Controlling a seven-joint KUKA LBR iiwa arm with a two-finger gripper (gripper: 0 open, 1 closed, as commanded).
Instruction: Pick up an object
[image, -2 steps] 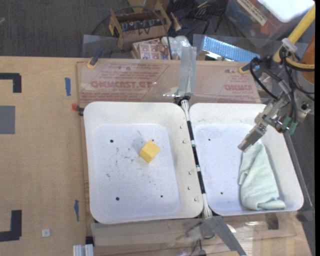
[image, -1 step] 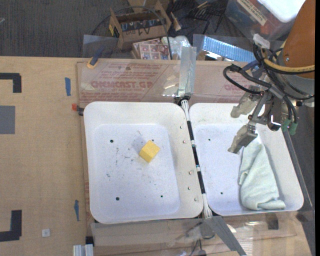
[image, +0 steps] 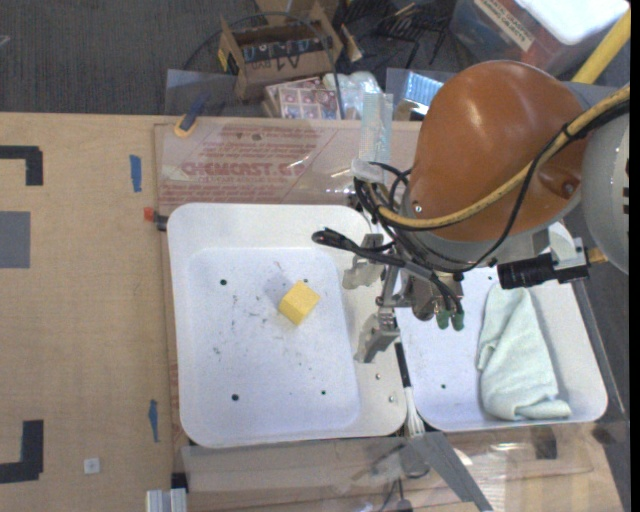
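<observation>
Across the bench (image: 80, 330), going from left to right, the bare tan surface came first, marked with black corner brackets and short strips of blue tape (image: 135, 172). Next came the left bin (image: 200, 400), a shallow white tray with dark specks scattered over its floor. A small yellow block (image: 298, 302) lay in it, a little toward two o'clock from the bin's centre, resting alone on the floor and well apart from every wall. At twelve o'clock from that bin a clear plastic sheet (image: 250, 170) with faint red lettering lay on the bench, and beyond it sat a cardboard box (image: 280, 45) and some clutter.

Farther right, the gripper (image: 385, 325) hung over the strip where the two bins met, at about three o'clock from the yellow block and clearly apart from it. Whether the jaws were parted or closed could not be told, since cables and the wrist hardware crowded that spot; nothing was seen between them. Above the gripper, toward one o'clock, the arm's large orange band (image: 490, 140) covered much of the right bin's far side, with a yellow cable (image: 520, 175) draped across it.

Rightmost, the right bin (image: 450, 400) held a pale, crumpled cloth (image: 515, 360) along its three o'clock side.
</observation>
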